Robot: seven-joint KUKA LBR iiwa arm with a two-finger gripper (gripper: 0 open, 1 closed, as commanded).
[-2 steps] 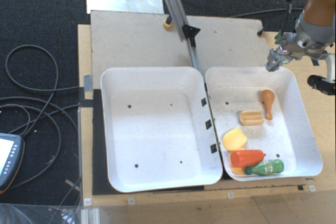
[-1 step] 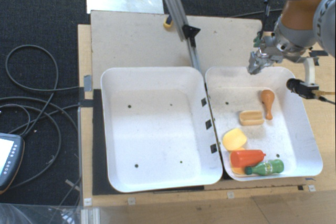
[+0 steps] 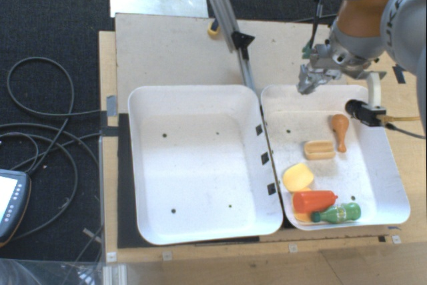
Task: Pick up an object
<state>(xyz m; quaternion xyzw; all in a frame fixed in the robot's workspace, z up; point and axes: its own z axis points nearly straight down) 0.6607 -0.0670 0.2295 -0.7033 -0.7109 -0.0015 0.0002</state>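
Note:
My gripper (image 3: 308, 85) hangs over the far edge of the right bin (image 3: 380, 170), with no object between its fingers; the frame does not tell me whether they are apart. Well below it in that bin lie a brown drumstick-shaped toy (image 3: 339, 130), a tan hot-dog bun (image 3: 319, 149), a yellow piece (image 3: 298, 177), a red piece (image 3: 314, 200) and a green bottle (image 3: 337, 213). The drumstick is the nearest of them, down and to the right of the gripper.
The left bin (image 3: 200, 163) adjoins the right one along a shared rim with black clips. A slanted grey pole (image 3: 223, 7) crosses the back of the bench. Cables and a tablet (image 3: 12, 200) lie on the floor at the left.

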